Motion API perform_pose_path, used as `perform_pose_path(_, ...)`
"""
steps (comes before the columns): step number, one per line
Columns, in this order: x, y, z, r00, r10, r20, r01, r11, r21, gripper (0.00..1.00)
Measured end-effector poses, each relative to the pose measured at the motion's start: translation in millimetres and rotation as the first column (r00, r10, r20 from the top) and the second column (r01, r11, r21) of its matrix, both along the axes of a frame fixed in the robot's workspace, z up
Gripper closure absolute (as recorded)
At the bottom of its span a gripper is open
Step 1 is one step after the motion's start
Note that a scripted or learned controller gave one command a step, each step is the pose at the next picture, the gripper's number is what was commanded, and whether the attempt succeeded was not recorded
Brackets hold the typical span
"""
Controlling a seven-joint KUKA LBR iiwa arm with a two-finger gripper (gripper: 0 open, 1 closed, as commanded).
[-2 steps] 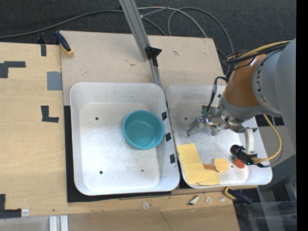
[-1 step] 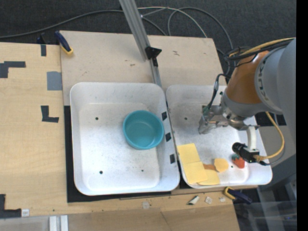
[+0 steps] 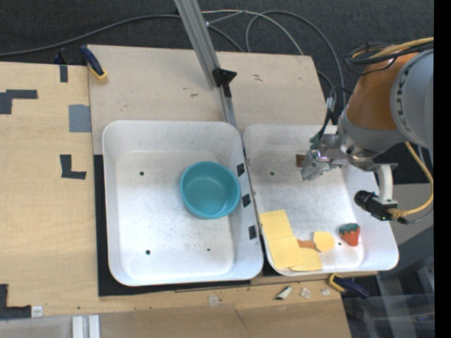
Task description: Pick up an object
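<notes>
Arm [image 3: 394,104] bent, end effector [image 3: 315,162] over right bin [image 3: 282,143]

A pale plywood bench [image 3: 42,210] carries grey and black tape marks [image 3: 79,118] on its left part. A slanted grey metal pole [image 3: 204,44] rises from a black clamp behind the bins. Thin black cables [image 3: 282,20] loop over the dark floor beyond. A yellow-and-blue clamp [image 3: 93,63] grips the board's far left corner.
</notes>
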State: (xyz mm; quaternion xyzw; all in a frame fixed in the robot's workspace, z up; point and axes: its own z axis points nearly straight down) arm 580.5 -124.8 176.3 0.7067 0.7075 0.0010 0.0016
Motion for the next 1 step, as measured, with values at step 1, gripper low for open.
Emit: perform_pose_path(1, 0.9, 0.3, 46.9, 1.000, 0.001, 0.000, -0.001, 1.000, 0.000, 1.00)
